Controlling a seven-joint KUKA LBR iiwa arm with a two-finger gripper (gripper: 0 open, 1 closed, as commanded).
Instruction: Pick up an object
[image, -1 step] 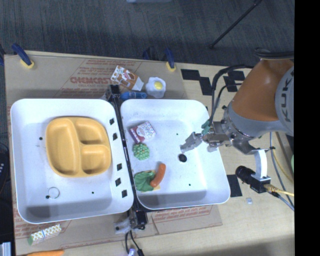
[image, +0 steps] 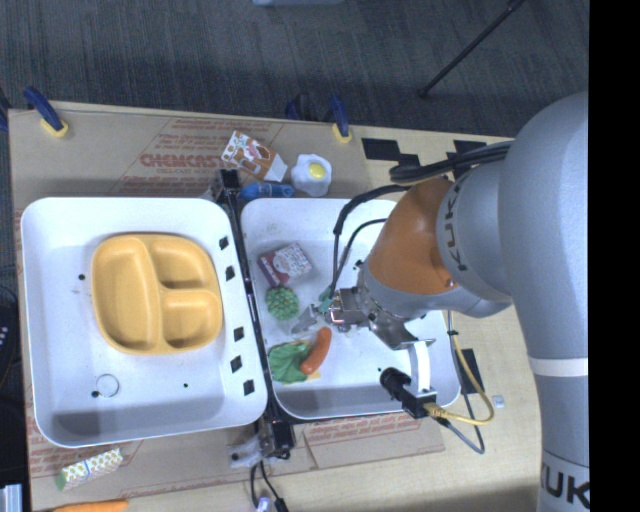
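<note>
Reaching into the right bin from the right, the gripper sits low among the toys, just above the orange carrot and beside the green round piece. How wide it's open, I cannot tell. Green leaf touches the carrot; the yellow tray sits in the left bin.

Two white bins sit side by side on the counter: the left bin holds one yellow divided tray. The right bin holds four small things: one red-and-white packet, one green round piece, one leafy green piece and one orange carrot. Along the counter's far edge lie one printed carton, one blue item and one yellow-and-white piece.
</note>
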